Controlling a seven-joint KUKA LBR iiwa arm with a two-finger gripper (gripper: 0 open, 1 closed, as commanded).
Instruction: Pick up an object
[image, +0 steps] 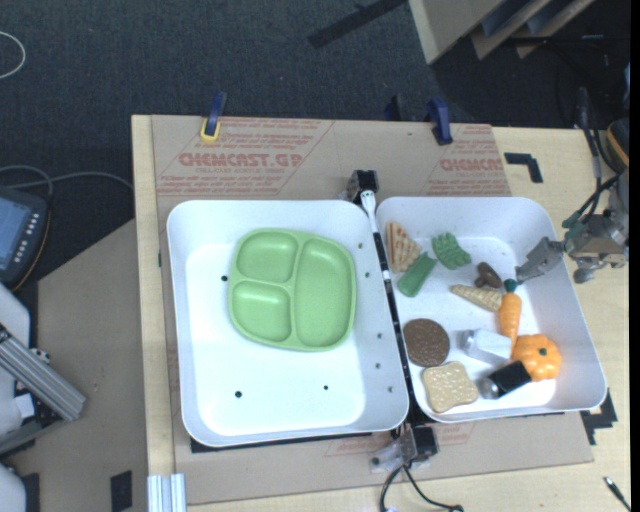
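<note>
The gripper (530, 265) hangs over the right bin (570, 330) near its right wall, just above the carrot (510, 315); honestly can't tell if it's open or shut; nothing visibly held; the left bin (200, 390) has a green divided plate (293, 289); cookie (427, 341) and orange pumpkin (538, 357) sit nearer.

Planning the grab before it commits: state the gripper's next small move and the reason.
Probably lower the gripper a little toward the carrot. It hangs at the right bin's right side with nothing visibly between its fingers, and the carrot lies just below-left of it in the picture, closer than the orange pumpkin.
</note>
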